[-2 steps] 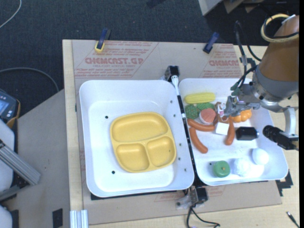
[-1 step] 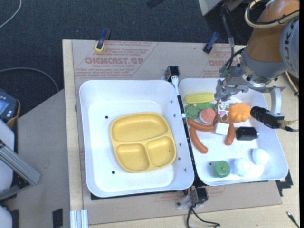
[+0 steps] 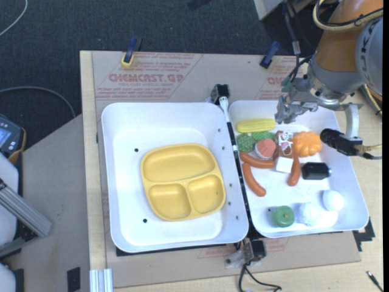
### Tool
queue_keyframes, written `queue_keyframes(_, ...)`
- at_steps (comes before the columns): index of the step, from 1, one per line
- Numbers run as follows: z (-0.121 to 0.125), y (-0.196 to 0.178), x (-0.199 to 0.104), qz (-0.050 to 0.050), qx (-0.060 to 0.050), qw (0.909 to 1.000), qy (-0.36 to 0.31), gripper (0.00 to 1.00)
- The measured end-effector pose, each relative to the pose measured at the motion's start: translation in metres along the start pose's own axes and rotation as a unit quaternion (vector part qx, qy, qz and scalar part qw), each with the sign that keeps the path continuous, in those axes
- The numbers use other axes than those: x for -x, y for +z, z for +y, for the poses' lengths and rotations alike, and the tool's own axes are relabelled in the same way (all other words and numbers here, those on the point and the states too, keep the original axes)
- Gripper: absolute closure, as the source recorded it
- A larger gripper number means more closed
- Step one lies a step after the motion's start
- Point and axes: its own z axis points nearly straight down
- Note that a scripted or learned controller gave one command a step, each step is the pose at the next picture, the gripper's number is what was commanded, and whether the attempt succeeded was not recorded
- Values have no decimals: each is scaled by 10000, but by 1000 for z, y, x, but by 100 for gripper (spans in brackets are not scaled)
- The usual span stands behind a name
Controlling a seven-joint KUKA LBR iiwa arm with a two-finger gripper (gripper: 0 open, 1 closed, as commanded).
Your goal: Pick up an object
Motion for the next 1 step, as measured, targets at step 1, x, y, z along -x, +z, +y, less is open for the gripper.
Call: queue_keyframes(1,-3,-1,-2,8,-21,10000,5,100)
